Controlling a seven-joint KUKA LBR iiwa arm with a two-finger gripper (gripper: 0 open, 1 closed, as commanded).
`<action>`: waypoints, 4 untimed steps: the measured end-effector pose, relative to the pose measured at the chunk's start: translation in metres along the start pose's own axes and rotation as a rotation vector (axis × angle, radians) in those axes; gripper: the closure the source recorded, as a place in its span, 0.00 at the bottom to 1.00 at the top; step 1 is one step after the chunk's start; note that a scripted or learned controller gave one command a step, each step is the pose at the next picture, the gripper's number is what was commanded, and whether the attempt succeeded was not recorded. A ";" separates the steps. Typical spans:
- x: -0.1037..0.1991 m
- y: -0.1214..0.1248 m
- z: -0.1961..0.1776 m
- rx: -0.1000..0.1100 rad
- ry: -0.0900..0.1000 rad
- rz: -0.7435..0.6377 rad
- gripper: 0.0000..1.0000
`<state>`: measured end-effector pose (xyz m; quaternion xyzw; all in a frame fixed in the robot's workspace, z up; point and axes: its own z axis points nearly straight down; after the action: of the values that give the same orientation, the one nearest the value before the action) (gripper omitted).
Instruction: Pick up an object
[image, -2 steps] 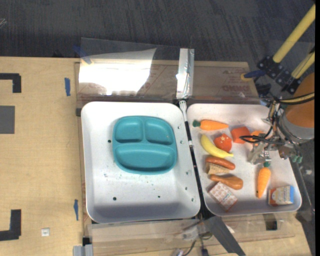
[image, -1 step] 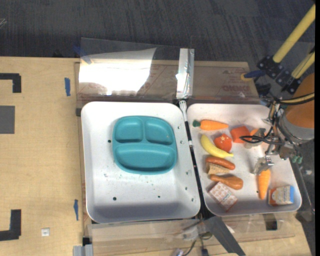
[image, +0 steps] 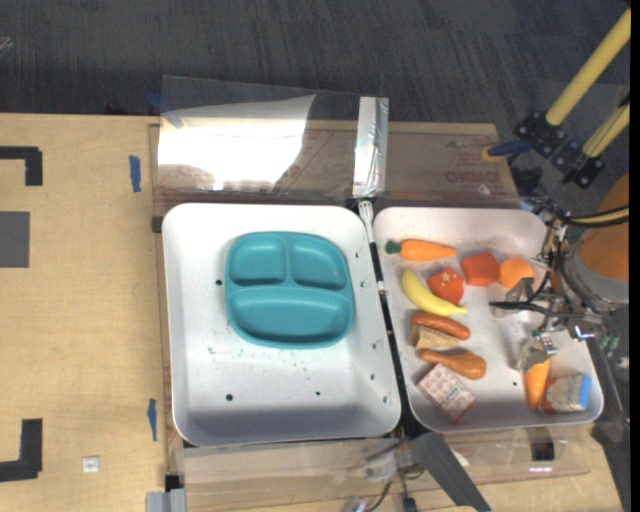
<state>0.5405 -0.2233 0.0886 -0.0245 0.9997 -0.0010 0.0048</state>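
The pick has not yet come off, as far as the view shows: every item I can make out lies on the floor of the right bin (image: 400, 222), and nothing is lifted clear. The gripper (image: 545, 330) hangs low over that bin's right edge, a tangle of dark cabling and metal around it, and the view is too cluttered there for me to tell how the tool is set or whether anything sits in it. Below it, in the bin's front right corner, lie an orange piece (image: 538, 382) and a small pale packet (image: 568, 392), which are likely the nearest candidates. Along the bin's left edge are a carrot (image: 428, 250) at the back, a banana (image: 425, 295) touching a tomato (image: 449, 286), a hot dog (image: 440, 327), a brownish piece (image: 458, 362) and a patterned box (image: 444, 390) toward the front. An orange block (image: 481, 267) and an orange wedge (image: 516, 271) sit near the back edge. The left bin (image: 190, 300) carries a teal divided plate (image: 290, 288) at its middle. What remains is to close on one item and raise it.
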 end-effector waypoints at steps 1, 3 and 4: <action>0.052 0.005 -0.001 0.000 -0.007 -0.017 0.00; -0.028 0.005 -0.041 0.000 -0.001 -0.050 1.00; -0.027 0.004 -0.040 -0.001 0.001 -0.049 0.00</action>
<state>0.5664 -0.2179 0.1287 -0.0488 0.9988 -0.0005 0.0041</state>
